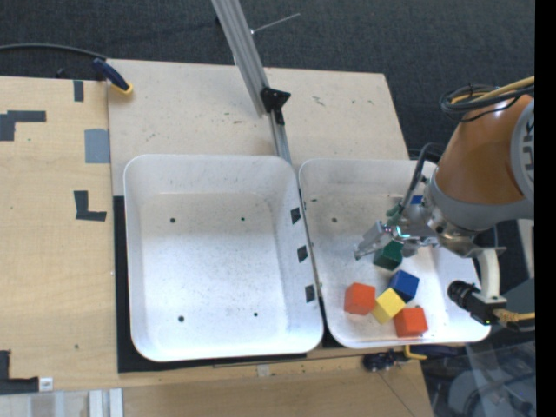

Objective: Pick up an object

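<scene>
I start at the left bin [208, 259], which has nothing I need, so my attention goes to the right bin [347, 189], where the blocks sit bunched toward its near edge. From left to right there I read an orange block [359, 299], a yellow block [389, 305], a blue block [404, 283] just behind it, and a second orange block [411, 321] touching the yellow one.

A green block [388, 254] lies just behind the cluster, right under my gripper [382, 243]. The gripper is low in the bin, so I judge I am at the grasp step on the green block. The fingers are too blurred to judge; I cannot tell whether they are spread or closed, or whether the green block sits between them.

Next I would want the fingers confirmed either side of the block, then a straight lift clear of the blue block.
</scene>
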